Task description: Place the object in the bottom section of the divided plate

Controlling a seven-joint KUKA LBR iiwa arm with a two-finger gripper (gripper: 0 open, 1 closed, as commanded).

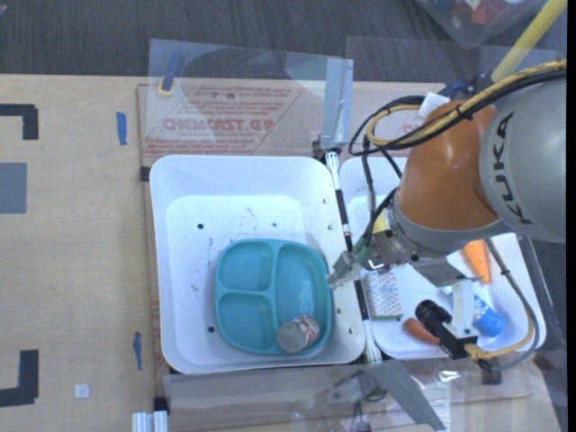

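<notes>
a small grey, rounded object (298, 333) rests in the lower right section of the teal divided plate (241, 288) inside the left bin (180, 232) on the bench (72, 259). the claw (349, 266) hovers over the plate's right rim, its opening impossible to tell, holding nothing visible.

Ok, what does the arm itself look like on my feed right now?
A bulky arm with a grey shell carrying black KUKA lettering and a glossy orange band above the wrist. Black and yellow cables loop over it. The end effector is metallic grey.
</notes>
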